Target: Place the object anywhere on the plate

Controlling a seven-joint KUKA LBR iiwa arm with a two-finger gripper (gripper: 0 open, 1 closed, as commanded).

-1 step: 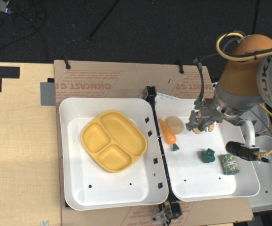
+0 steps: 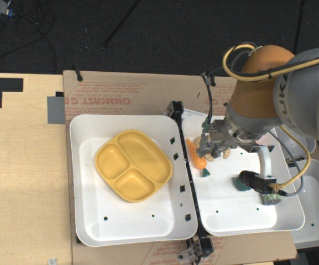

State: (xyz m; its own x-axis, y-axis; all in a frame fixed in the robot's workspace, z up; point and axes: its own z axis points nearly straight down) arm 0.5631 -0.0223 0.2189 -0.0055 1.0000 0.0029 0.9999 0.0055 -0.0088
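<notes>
The gripper hangs low over the left part of the right bin, close to the wall it shares with the left bin. An orange carrot-shaped toy lies in the right bin just beside that wall, slanted, its lower end at or under the gripper. Whether the gripper is clamped on the toy or loose cannot be told from this angle, as the wrist hides the contact.

A small teal piece lies just below the toy, and a small beige piece sits just right of the gripper.

The yellow three-compartment plate rests tilted in the middle of the left bin, well apart from the toy. The two bins' raised rims and the black clips between them stand between toy and plate. Printed cardboard lies under both bins on the pale wooden counter.
</notes>
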